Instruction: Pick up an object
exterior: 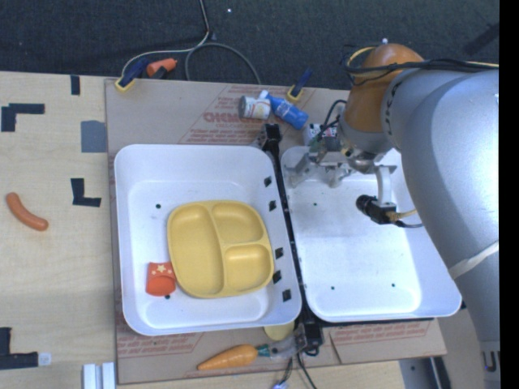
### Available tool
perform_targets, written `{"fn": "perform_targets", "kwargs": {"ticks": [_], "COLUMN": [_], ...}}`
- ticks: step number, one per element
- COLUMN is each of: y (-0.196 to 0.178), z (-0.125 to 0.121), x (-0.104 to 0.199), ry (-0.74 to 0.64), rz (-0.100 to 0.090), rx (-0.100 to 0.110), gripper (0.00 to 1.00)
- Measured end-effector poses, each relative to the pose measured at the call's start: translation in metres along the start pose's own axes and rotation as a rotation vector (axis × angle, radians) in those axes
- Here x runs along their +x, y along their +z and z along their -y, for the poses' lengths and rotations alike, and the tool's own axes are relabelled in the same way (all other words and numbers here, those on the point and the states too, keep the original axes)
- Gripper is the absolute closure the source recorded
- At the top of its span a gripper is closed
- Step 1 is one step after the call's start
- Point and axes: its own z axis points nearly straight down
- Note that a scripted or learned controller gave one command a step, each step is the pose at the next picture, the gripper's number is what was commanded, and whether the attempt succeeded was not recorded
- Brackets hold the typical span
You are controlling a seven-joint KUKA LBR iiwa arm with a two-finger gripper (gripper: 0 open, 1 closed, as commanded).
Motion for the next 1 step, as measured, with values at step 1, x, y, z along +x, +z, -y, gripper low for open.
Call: {"fn": "perform_targets", "kwargs": {"ticks": [1], "y": [-0.0106], "z": [0.0014], "x": [-0.0013], "ry": [0.001], "rz": [0.001], "rx": [0.001], "gripper": [1.0]}}
